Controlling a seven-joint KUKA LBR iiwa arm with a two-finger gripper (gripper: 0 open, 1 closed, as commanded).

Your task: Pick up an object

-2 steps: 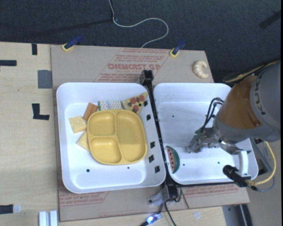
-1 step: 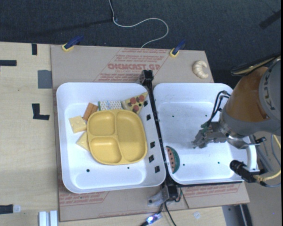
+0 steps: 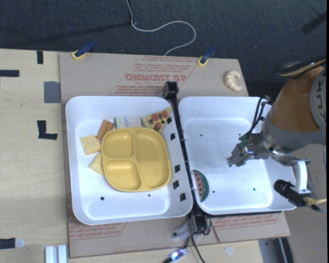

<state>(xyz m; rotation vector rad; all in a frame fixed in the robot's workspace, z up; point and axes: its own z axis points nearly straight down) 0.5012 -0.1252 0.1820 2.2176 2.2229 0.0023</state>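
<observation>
So right now your gripper (image 3: 234,159) is sitting low over the right bin (image 3: 219,108), out in the bare white middle of it, and honestly I can't make out from this slanted view whether it has anything at all; nothing is visibly sticking out of it, so I wouldn't count it as a grab. The closest thing worth going for is the watermelon slice (image 3: 200,184), lying flat near the front left corner of that same bin, tucked close to the wall next to the divider. It's well apart from where you are, so you'd need to slide left and toward the front edge before dropping. My take: that one's tricky because it's thin, flat and right by the wall, so come straight down and line yourself up so the wall isn't in the way of the squeeze, otherwise you'll likely just nudge it or clip the rim. If that feels sketchy, the left bin (image 3: 77,147) has more stuff: a yellow divided plate (image 3: 136,159) with some crackers (image 3: 91,144) and other small food pieces peeking out around its far and left sides. The crackers by the plate's left edge look like easier picks, though they're partly tucked under the plate.
</observation>
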